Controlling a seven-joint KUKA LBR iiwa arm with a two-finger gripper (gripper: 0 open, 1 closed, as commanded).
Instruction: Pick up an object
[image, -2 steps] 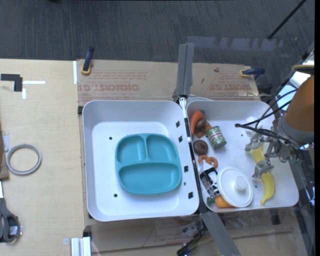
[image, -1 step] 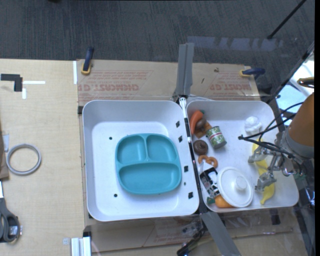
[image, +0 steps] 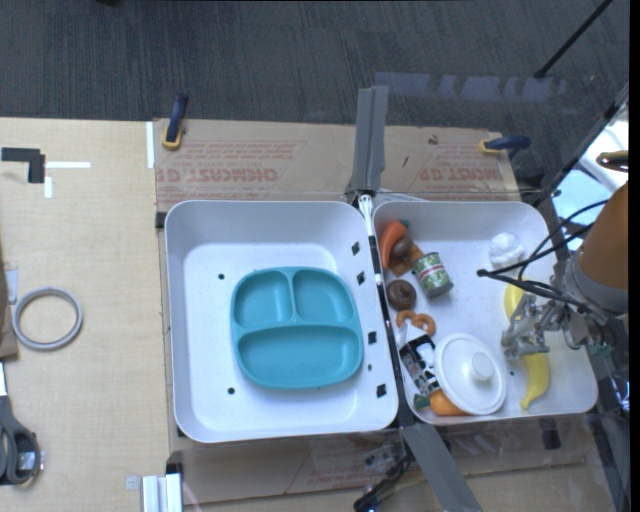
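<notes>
My gripper (image: 522, 338) hangs low over the right side of the right bin (image: 470, 212). It is right above a yellow banana (image: 535, 382), whose upper part it hides. To its left sits a white round lid (image: 472, 372). Other objects in this bin are a green can (image: 433, 274), a carrot (image: 392, 237), a brown doughnut (image: 401, 293), an orange pretzel (image: 417, 322) and a white crumpled piece (image: 505, 247).
The left bin (image: 195, 330) holds a teal divided plate (image: 297, 327). A black-and-white item (image: 417, 362) and an orange piece (image: 443, 404) lie by the divider. Cables (image: 520, 262) run over the right bin's edge. A tape ring (image: 45, 317) lies on the bench at the left.
</notes>
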